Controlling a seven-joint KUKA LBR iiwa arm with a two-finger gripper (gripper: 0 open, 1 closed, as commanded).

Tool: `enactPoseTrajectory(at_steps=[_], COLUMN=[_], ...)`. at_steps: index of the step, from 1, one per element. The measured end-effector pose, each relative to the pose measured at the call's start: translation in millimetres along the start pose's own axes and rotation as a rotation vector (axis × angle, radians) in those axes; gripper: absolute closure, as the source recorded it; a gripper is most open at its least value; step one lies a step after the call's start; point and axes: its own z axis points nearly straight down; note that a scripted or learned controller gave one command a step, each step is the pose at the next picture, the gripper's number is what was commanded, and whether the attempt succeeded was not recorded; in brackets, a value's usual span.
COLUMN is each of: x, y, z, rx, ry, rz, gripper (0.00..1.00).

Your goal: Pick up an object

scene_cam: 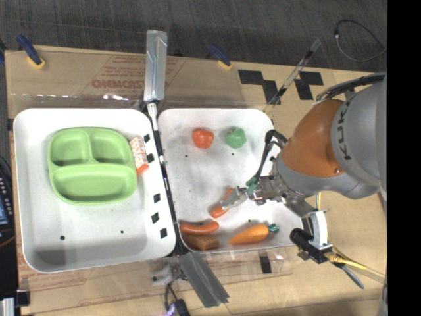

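So the big grey KUKA arm point(342, 153) with its orange band comes in over the right-hand shallow white bin point(197, 173), and that bin is my landmark for everything here. Sitting on the brown cardboard-covered worktop point(72, 71), the left-hand shallow white bin point(33, 196) is right beside it, touching along the divider, and carries a light green plastic tray with three compartments point(92, 164). A small orange and white packet point(139, 154) leans by that tray, on the side nearer the right bin.

Inside the right bin, along its near edge: a brown and orange toy sausage point(198, 228) in the near left corner, then an orange toy carrot with a green top point(251, 235) beside it. Near the far wall sit a red toy pepper point(203, 137) and a green toy pepper point(235, 137), close together.

The jaws point(245, 191) sit low over the bin's middle right, and a small orange toy piece point(222, 206) lies right at their tip. Can't tell honestly whether they're open or pinching it.
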Motion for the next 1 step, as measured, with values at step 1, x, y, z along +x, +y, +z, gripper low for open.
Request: enactPoseTrajectory(at_steps=[1], x=[33.3], y=[52.3], z=[63.0], rx=[-0.004], ry=[0.000], rz=[0.110], gripper=[0.00])
